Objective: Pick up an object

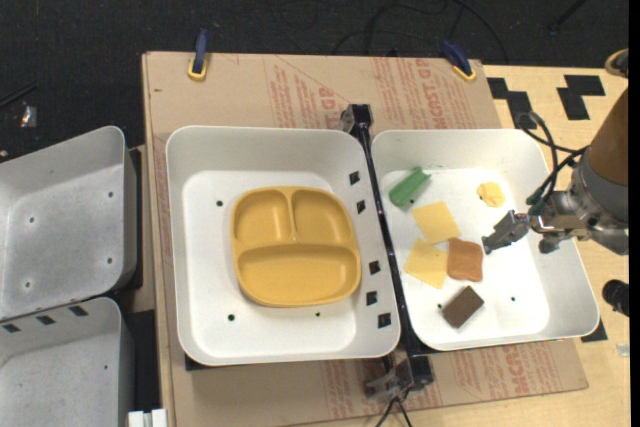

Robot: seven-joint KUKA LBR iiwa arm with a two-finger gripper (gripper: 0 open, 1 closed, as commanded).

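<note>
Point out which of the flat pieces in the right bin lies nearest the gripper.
The orange-brown square piece lies nearest, just left of the gripper. The two pale yellow squares, the dark brown piece and the green piece lie farther off.

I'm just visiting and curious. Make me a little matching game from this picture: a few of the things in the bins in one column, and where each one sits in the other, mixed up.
Things:
1. yellow divided plate
2. green block
3. dark brown block
4. gripper

Places:
A. nearest the front edge of the right bin
B. in the middle of the left bin
C. just right of the light brown block
D. near the back of the right bin, close to the divider

Pairs: 1-B, 2-D, 3-A, 4-C
</note>
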